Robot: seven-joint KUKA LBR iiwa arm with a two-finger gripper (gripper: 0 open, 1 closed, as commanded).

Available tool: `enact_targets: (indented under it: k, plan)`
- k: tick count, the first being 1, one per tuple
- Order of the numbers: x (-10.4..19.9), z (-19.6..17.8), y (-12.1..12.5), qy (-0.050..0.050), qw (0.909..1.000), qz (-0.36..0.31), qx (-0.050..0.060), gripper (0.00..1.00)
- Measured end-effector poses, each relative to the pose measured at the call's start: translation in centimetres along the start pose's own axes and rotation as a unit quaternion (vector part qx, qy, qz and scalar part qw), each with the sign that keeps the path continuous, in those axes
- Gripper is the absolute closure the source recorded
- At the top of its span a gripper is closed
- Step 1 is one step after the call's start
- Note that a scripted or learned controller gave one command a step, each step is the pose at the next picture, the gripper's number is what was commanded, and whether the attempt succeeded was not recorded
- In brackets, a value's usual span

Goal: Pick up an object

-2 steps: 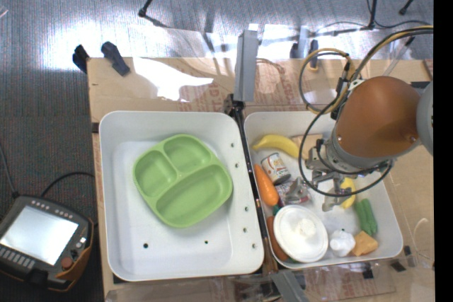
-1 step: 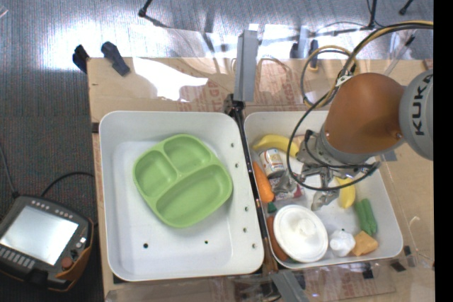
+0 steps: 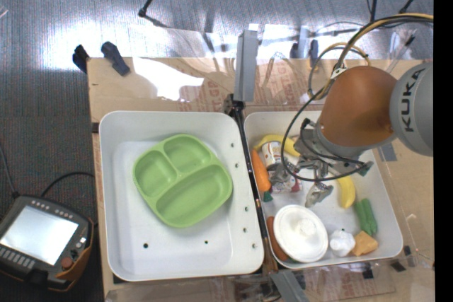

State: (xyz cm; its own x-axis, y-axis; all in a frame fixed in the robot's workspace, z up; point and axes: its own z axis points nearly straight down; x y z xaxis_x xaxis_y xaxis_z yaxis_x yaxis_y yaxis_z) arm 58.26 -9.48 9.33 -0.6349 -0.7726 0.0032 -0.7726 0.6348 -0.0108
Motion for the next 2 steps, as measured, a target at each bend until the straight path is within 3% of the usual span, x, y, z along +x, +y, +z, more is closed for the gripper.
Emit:
enact_targets:
  k: [2]
  plan:
    - [-0.55,0.08,-0.75,-0.003,0.9965,0.084,-0.003,0.00]
